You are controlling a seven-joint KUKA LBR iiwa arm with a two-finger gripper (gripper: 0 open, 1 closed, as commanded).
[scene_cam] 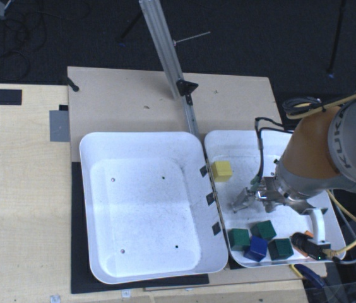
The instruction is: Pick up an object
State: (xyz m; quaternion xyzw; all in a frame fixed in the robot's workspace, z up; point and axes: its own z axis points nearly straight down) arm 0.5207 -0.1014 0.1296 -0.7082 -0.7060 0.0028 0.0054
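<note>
Two white bins sit side by side on my desk; the left bin and the right bin, where my arm has reached in from the right. My tool hangs low over the middle of the right bin, its grey fingers pointing left and, as far as I can make out, spread a little with nothing between them. A yellow block lies just up and left of the tool, near the bin's left wall, apart from the fingers. Below the tool, near the front rim, I see a cluster: two green blocks, a blue block and another green block, close together. White lettering on the arm's grey casing is cut off at the edge; I read only "KU".
</note>
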